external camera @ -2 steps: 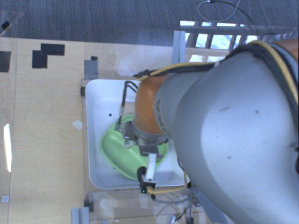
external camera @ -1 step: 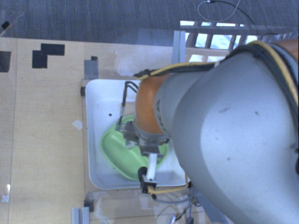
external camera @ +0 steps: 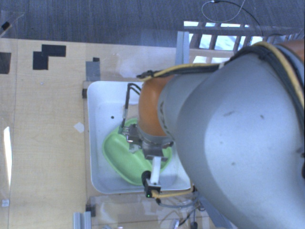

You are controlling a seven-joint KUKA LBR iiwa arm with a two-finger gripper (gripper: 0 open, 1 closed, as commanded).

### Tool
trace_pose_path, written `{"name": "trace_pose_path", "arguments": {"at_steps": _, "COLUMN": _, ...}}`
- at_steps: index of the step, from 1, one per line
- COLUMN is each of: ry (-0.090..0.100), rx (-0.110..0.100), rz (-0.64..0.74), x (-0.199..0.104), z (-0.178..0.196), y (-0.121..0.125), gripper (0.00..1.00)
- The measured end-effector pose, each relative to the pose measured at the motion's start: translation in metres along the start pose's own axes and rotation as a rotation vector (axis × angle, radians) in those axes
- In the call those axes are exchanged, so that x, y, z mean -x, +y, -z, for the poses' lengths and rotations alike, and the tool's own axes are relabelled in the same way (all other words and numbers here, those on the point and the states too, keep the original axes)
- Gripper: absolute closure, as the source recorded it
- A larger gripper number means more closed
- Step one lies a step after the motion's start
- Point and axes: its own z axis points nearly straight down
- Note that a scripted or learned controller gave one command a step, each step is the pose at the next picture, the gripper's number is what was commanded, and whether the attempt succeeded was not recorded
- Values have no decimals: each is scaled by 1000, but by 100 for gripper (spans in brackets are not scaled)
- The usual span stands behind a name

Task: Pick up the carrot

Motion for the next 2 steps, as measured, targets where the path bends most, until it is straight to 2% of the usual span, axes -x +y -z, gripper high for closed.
{"name": "trace_pose_path", "arguments": {"at_steps": 1, "ry": -5, "rx": -9, "rz": 5, "x": 1, "z": 2, "y": -1, "gripper": 100}}
{"name": "trace_pose_path", "arguments": {"at_steps": 2, "ry": 13, "rx": 11, "rz": -380, "x": -49, "z": -17, "y": 64, "gripper": 100}}
